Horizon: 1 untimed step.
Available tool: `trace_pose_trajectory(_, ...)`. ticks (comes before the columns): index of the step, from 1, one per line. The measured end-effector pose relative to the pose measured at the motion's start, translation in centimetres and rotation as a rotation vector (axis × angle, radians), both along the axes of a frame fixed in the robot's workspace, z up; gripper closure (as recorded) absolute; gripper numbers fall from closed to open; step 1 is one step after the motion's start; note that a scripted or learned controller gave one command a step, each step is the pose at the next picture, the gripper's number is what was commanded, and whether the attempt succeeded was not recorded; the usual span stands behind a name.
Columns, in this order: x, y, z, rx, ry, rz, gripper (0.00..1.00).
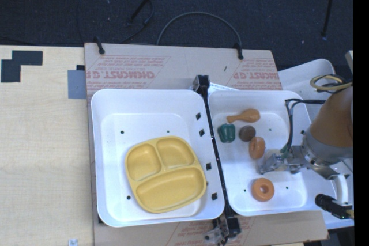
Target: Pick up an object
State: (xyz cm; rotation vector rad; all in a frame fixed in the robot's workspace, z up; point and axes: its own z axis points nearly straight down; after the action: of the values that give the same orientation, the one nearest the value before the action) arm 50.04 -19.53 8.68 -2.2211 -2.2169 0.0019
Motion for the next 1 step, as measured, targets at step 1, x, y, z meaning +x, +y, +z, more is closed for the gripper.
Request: trace_pose_trajectory(1, 0.04, -0.09, 1.14, 0.000, -0.001, -0.003, 1.00)
